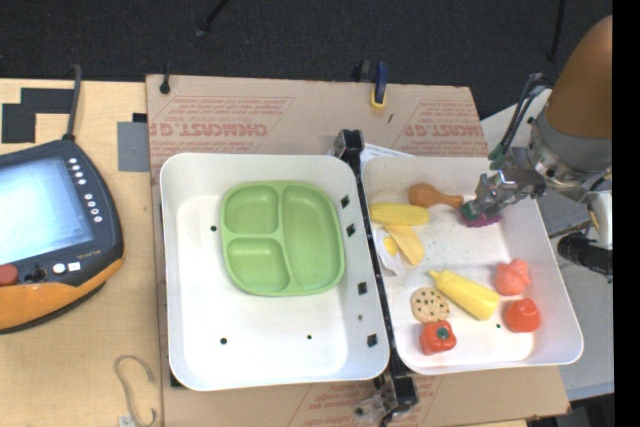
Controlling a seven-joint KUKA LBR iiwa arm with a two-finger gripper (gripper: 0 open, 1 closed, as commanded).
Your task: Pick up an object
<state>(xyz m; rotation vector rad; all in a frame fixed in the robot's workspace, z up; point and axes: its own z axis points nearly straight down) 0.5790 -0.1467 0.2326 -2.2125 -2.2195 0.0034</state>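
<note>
**A:** While the grey arm with its orange band [585,80] reaches in from the right, start with the big pieces. You have two shallow white plastic bins side by side. The left bin [190,315] holds a pale green moulded plastic tray with three compartments [281,239]. The right bin [560,335] holds the small toy food.

**B:** Where is the gripper, and is it carrying anything?

**A:** The two-finger gripper [487,198] sits low over the far part of the right bin, right at a small purple object [482,218]. That looks like the thing you are after. Whether the fingers are apart, together or clamped on it, I cannot tell; the metal blurs into the purple shape.

**B:** How should I handle this step?

**A:** My judgement is to make sure the purple piece sits squarely between the fingers before you lift, and rise straight up. The brown toy drumstick [432,195] lies just beside it, so a sideways drag could knock it.

**B:** And the rest, by size?

**A:** A smooth yellow squeeze bottle [467,294] lies tilted near the middle. A ridged yellow corn cob [398,213] rests beside pale yellow strips [405,242]. Then a pink lumpy piece [513,277], a round red-orange piece [521,315], a red pepper-like toy [437,337], and a flat speckled biscuit [429,304]. All look like hard, glossy plastic, likely slippery.
</note>
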